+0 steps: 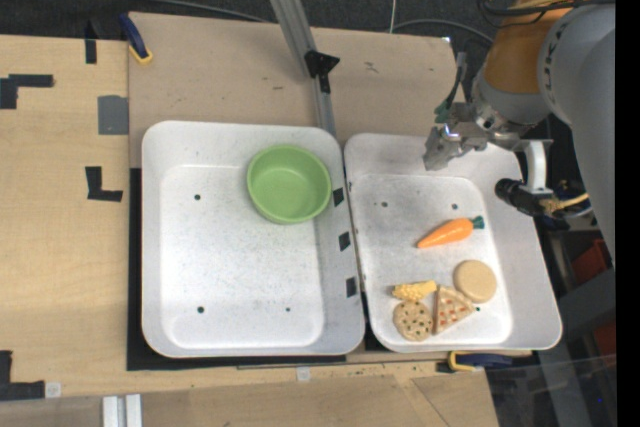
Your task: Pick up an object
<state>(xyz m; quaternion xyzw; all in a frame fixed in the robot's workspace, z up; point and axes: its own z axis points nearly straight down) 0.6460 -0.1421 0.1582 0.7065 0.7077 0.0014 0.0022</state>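
your claw hangs over the far rim of the right bin with nothing between its fingers, and whether they stand apart or together you cannot tell from this slant. the nearest pick is the carrot, lying on its side mid-bin, well apart from the claw and near the round biscuit and the small toy foods clustered in the near part of the bin. it looks like light, stiff, smooth plastic that may slip or roll, so i'd take it across the thick middle, not the tapered tip.
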